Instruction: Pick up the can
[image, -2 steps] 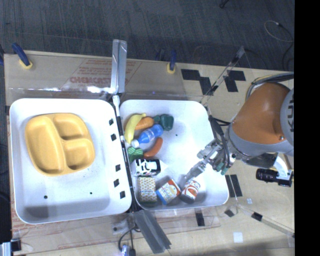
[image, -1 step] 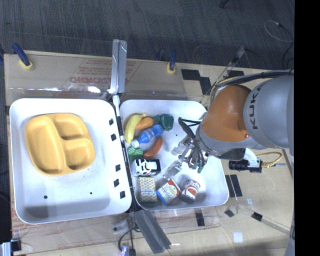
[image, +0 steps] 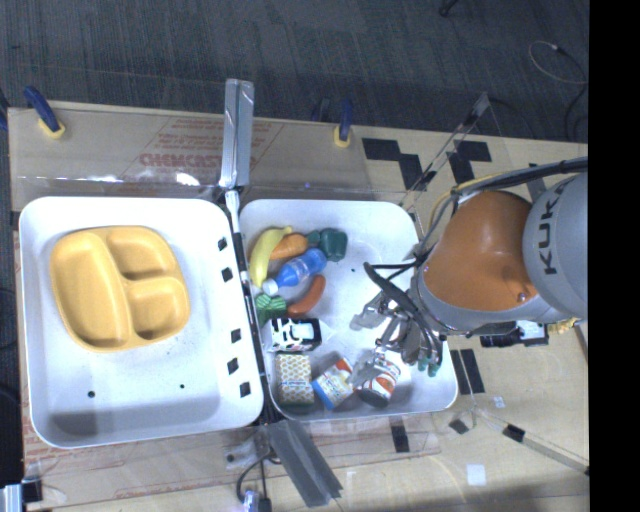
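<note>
Right bin (image: 400, 222): I see its goods crowded along the left wall and the front edge; bare white floor lies in the middle and toward the far right corner.
Left bin (image: 40, 400): holds a yellow divided tray (image: 118, 285), with open floor in front of it.
Can (image: 377, 381): lies on its side near the right bin's front edge, just beside a small blue-and-white packet (image: 333, 385).
Arm (image: 480, 255): I have it reaching in from the right, orange band over the bin's right wall, wrist bent down.
Gripper (image: 390, 335): hangs just above the can; whether its grip is closed or released, I cannot tell.
Writing: "KU" reads on the grey arm link; red print on the bench (image: 150, 130) is too faint to read.
</note>
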